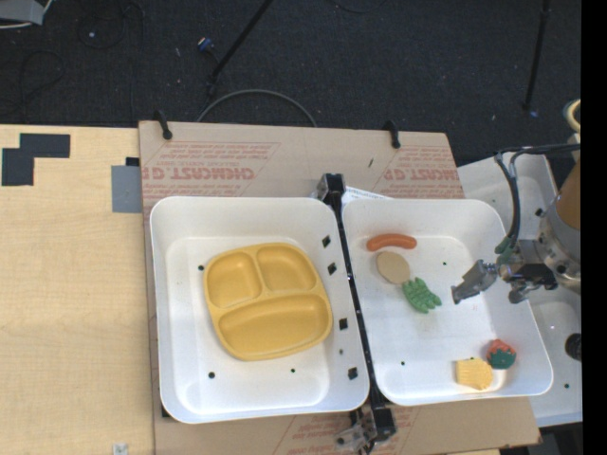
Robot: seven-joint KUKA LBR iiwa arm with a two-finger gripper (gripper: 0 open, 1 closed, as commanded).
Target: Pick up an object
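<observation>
The bench carries two shallow white bins side by side. The left bin point(180, 245) holds a yellow divided plate point(268, 300), lying flat near its middle. The right bin point(479, 218) holds the candidate objects for the pick: an orange-red toy sausage point(392, 243) toward the far side, a tan oval piece point(393, 268) just near of it, and a green leafy toy point(421, 297) touching or just beside the tan piece on its near right. In the near right corner lie a yellow toy block point(475, 374) and, just beside it, a small red toy with a green top point(502, 354).

The gripper point(471, 285) sits at the right side of the right bin, reaching in from the right. It is near the green leafy toy but apart from it. Nothing is visible between its fingers. Whether the jaws are spread or pressed together cannot be determined from this view.

Step in hand, as judged: approach. No object is grasped or lifted.

Requirements for the next move, as judged:
1. Select a target; the green leafy toy is closest.
2. Centre the gripper over it.
3. Descend with the jaws spread, then close.

Caution: the tan piece lies close against the green toy and may be displaced or caught together with it.
</observation>
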